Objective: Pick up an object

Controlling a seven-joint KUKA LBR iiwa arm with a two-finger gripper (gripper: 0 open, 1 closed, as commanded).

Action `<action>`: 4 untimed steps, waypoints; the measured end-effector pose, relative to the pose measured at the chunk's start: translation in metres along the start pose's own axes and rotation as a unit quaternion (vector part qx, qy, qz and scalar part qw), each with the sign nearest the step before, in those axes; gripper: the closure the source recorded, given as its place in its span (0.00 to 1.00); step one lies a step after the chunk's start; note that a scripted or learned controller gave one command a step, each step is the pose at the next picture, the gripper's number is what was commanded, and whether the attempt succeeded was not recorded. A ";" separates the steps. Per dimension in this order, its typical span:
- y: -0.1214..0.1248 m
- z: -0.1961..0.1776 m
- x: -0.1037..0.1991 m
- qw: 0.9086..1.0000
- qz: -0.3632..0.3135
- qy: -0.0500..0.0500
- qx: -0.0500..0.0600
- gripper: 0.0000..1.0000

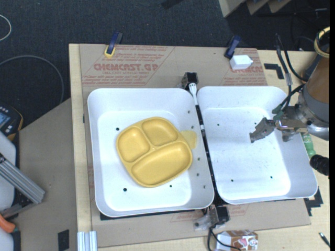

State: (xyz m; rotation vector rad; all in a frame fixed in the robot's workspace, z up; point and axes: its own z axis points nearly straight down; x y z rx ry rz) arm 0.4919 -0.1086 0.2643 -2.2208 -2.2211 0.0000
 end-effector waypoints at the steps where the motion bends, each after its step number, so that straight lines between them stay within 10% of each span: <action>1: -0.011 -0.126 0.093 1.000 -0.006 0.001 -0.009 0.00; 2: -0.012 -0.199 0.168 1.000 -0.005 0.001 -0.006 0.00; 3: -0.012 -0.205 0.164 1.000 -0.001 0.000 -0.003 1.00; 4: -0.013 -0.170 0.202 1.000 -0.002 0.000 0.003 1.00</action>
